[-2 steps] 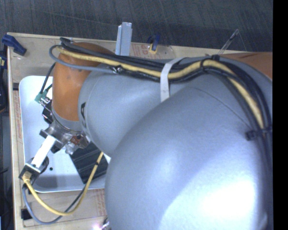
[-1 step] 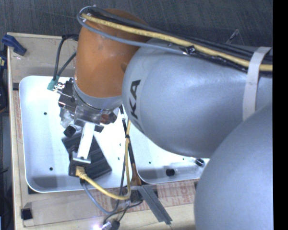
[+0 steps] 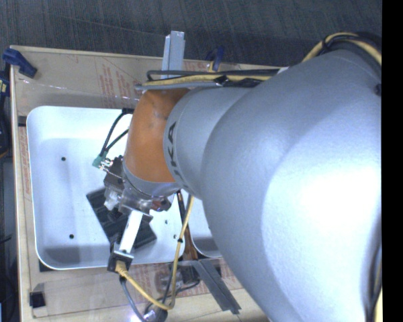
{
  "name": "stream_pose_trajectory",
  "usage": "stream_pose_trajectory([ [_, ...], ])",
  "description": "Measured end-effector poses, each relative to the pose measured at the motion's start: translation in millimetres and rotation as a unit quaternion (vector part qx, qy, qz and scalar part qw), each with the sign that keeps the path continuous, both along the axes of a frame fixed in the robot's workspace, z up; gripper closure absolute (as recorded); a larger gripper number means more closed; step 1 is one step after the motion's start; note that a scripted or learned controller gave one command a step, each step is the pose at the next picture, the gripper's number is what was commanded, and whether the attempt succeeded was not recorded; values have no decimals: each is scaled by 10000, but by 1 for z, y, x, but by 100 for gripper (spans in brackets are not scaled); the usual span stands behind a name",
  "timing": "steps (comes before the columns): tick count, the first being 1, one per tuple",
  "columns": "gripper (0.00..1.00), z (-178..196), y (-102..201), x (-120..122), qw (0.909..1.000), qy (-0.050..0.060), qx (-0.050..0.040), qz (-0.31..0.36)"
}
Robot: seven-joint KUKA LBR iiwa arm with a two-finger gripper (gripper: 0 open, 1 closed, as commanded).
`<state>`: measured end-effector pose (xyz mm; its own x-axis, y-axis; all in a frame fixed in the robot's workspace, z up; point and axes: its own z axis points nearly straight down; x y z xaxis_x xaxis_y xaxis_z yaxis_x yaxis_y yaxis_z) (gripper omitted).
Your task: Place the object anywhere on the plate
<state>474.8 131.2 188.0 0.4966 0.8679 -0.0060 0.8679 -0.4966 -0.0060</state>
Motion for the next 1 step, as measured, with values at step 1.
stream_pose_trajectory([
  [1,100,99,-31,2,9951,-32,17,987],
])
